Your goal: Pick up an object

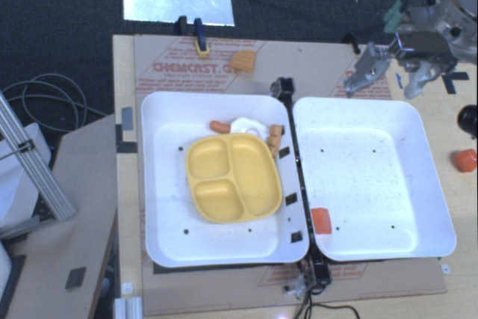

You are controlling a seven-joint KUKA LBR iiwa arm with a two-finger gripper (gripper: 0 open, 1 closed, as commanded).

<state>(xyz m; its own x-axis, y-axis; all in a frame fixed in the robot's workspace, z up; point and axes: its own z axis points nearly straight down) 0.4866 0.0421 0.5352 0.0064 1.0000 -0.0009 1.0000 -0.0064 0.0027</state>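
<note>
Orange is the colour that catches the eye in the right-hand bin [429, 183]: a small orange block [320, 220] lies alone on the white floor, hard against the near left corner, just beside the divider [293, 160] where the two bins meet. The gripper [390, 71] hangs well away from it, above the bench beyond that bin's far rim, near the far right corner, with its two metal fingers [364, 71] splayed wide and nothing between them. So, as I read it, the block lies diagonally across the whole bin from the pincer, toward the camera and to the view's left, and any grab there means crossing the bin and coming down close to two walls. It looks roughly square from above, so I can't name a long axis for it. The left bin [160, 183] is more crowded: a yellow divided plate [233, 178] sits in the middle, with a small orange sausage-like piece [219, 127], a white piece [250, 128] and a tan piece [275, 138] tucked along its far edge. These lie farther still from the pincer. A tan block [243, 60] rests on the bench behind the bins, outside both.
</note>
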